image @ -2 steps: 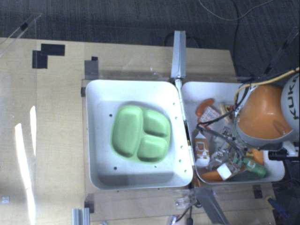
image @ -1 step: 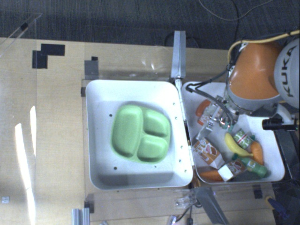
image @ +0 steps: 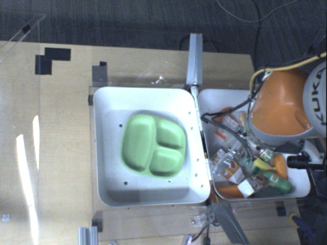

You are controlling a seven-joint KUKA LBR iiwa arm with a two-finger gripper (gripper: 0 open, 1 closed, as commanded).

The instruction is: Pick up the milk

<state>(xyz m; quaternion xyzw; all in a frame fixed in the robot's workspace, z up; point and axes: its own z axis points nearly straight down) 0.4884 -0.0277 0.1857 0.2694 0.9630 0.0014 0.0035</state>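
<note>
Milk, probably the small white-and-orange carton (image: 236,175) amid the clutter near the right bin's (image: 301,189) front edge, lies beneath the arm's orange band (image: 278,106), which hides the gripper, so its grip cannot be told.

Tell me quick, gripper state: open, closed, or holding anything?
Gripper: cannot be told. The arm hangs over the right bin and covers it from the camera.
</note>
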